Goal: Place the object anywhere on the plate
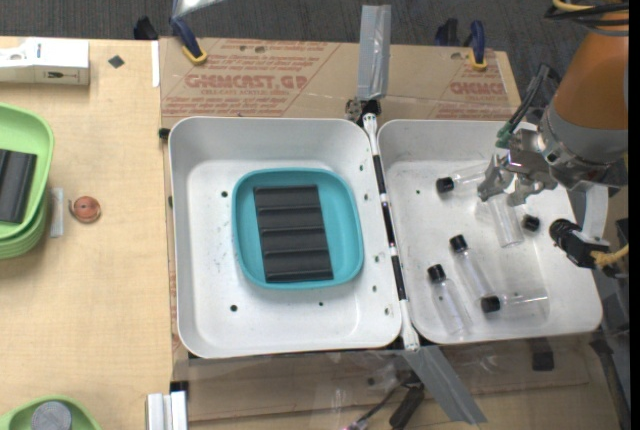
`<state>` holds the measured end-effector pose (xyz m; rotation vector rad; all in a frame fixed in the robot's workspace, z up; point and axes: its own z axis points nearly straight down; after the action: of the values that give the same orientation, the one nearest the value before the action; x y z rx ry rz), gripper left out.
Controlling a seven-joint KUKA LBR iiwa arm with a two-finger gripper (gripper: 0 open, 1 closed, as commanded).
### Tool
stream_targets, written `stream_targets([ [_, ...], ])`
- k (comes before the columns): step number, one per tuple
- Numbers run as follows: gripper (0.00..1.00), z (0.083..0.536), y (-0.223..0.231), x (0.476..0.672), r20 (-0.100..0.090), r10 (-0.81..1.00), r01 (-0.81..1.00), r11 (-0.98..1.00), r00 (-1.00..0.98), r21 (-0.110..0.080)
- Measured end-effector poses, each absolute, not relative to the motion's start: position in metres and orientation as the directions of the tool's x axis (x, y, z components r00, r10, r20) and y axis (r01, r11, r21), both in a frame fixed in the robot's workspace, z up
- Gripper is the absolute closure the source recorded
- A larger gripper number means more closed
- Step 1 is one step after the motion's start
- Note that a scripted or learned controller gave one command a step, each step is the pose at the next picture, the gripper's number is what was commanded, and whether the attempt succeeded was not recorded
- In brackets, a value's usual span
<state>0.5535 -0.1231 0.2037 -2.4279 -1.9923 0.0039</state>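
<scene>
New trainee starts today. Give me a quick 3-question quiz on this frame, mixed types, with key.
1. True or false: the teal plate lies in the right bin.
2. The gripper hovers over which bin? A) left B) right
3. What colour are the caps on the clear vials?

Key: 1. False, it lies in the left bin. 2. B. 3. Black.

Two white bins (195,248) sit side by side. The left one holds one teal plate (345,223) carrying one black ribbed block (292,230). The right bin (420,308) holds five clear vials with black caps (448,293). At the left of the surface (90,318) lie one green tray (30,173), one white box (42,63) and one small orange disc (86,209).
</scene>
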Motion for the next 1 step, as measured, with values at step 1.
stream_targets([
  [1, 1.00, 0.2116, -0.1238, 0.5536, -0.003, 0.981, 0.981, -0.193, 0.193, -0.004],
])
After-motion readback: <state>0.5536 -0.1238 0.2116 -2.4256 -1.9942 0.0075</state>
